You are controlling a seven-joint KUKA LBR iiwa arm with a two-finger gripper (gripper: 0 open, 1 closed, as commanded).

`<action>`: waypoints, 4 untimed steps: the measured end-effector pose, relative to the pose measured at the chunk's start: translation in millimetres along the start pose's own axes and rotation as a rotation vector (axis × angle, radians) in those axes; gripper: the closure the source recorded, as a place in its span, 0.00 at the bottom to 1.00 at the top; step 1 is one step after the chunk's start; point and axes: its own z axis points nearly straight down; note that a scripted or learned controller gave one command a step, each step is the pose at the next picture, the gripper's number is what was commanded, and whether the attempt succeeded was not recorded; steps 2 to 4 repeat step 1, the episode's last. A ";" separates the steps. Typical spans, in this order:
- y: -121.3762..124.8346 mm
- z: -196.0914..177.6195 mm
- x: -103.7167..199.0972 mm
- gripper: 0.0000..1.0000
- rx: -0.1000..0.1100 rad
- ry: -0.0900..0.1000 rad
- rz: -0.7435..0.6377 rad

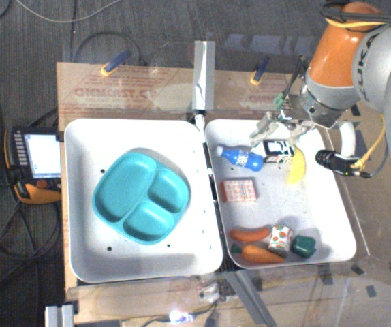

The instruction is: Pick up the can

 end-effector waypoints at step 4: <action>-64.1 109.3 -44.3 0.00 0.001 0.000 -0.046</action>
